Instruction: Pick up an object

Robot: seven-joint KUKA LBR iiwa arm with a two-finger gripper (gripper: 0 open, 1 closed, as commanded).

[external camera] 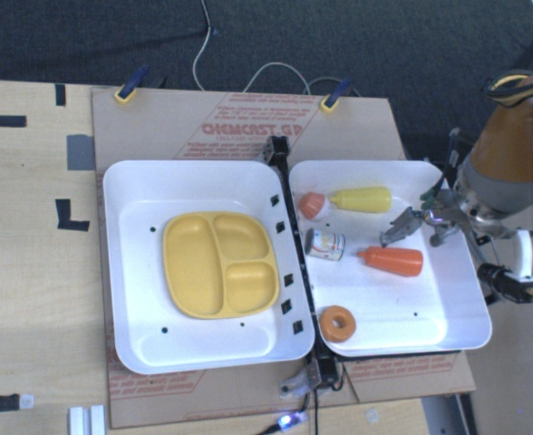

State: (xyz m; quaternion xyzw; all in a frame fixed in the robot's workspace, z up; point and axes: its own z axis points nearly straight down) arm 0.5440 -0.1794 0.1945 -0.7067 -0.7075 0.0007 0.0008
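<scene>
The right bin (430,329) holds several objects. A yellow corn-like piece (360,199) lies at the back, with a small salmon-red piece (312,205) to its left. A small metal can (325,244) lies on its side near the divider. An orange carrot (393,260) lies mid-bin, and an orange-brown doughnut (338,323) sits at the front left corner. My gripper (421,228) hovers just above and right of the carrot, open, its fingers spread, with nothing between them.
The left bin (130,198) bears a yellow divided plate (219,264). A black divider (289,234) runs between the bins. The arm's orange band and grey wrist (507,166) stand over the right bin's right rim.
</scene>
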